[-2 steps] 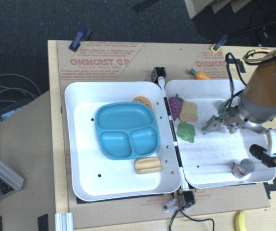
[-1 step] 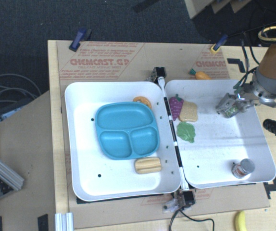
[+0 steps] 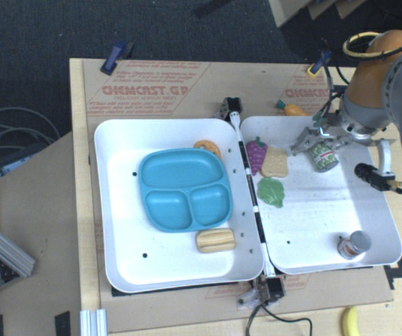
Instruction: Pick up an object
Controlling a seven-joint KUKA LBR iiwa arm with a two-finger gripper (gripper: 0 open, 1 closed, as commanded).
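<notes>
In the right bin, the gripper is closed around a green-labelled can, which hangs tilted between its fingers, right of the toast slice.

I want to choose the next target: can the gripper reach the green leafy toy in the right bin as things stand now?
Probably yes. The green leafy toy lies flat in the right bin with nothing on top, and the gripper hangs nearby above it.

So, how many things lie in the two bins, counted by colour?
Blue: 1, the tray
Tan: 3, the bun, the cracker, the pretzel
Purple: 1, the grapes
Green: 2, the leaf, the can at the tool
Grey: 1, the small can
Total: 8
</notes>
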